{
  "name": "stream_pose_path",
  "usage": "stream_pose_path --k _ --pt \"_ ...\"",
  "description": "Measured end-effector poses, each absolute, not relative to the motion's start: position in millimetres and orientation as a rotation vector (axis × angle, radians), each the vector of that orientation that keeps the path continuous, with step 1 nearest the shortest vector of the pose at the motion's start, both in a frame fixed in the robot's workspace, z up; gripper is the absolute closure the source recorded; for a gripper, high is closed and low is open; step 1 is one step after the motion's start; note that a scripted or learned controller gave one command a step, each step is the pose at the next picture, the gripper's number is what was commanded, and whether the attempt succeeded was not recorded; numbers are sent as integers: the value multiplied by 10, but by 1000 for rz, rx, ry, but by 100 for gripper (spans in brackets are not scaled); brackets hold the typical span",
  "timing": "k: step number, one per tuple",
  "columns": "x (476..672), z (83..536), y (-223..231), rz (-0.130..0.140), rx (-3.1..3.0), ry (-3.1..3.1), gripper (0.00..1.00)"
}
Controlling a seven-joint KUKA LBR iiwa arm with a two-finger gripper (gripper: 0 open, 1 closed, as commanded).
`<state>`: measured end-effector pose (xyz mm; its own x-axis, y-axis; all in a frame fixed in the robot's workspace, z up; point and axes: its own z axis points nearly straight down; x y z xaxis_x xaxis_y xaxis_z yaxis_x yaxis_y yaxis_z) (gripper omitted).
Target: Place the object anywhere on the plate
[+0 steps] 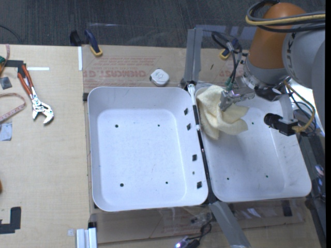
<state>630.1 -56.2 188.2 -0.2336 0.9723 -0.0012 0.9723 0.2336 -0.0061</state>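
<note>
A pale yellow, crumpled-looking object [214,115] lies in the far left corner of the right bin [258,180], leaning against the wall shared with the left bin. Whether it is the plate or a soft cloth-like thing I cannot tell. My gripper [229,101] hangs from the grey arm with the orange band [271,35] and is down on the upper right part of this yellow object, touching or just above it. The gripper's body hides the part of the object underneath it.
The left bin [103,154] sits beside the right one. On the bench at the left lie a red-handled wrench [34,99] and a tape. A small white round item [160,77] rests behind the bins. Cables and a black fitting [279,122] hang beside the wrist.
</note>
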Motion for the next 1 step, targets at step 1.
stream_pose_path --k 1 --pt "5737 3219 -255 7 -1852 -2535 100"
